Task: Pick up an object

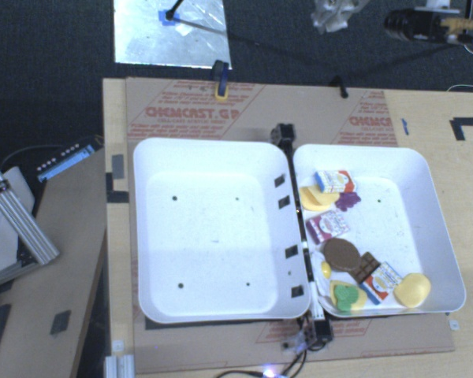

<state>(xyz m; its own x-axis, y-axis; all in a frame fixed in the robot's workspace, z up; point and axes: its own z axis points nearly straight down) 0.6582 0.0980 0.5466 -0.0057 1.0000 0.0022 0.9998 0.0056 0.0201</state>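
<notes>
The right bin (426,211) holds several small items along its left and front sides. A white carton with blue and red print (333,181) lies at the back, with a yellow wedge (315,199) and purple grapes (348,201) just in front of it. A purple-and-white packet (328,227), a brown round disc (340,253) and a brown chocolate bar (366,267) follow toward the front. A green piece (345,296), a red-white-blue packet (381,283) and a yellow lemon (412,290) sit by the front wall. My gripper (337,10) hangs high beyond the bench, far from the bins.
The left bin (213,227) stands beside the right one, joined by a black-clipped divider (296,211). A shiny metal sheet (169,22) lies on the dark floor at the back left. An aluminium frame (16,227) stands at the left edge.
</notes>
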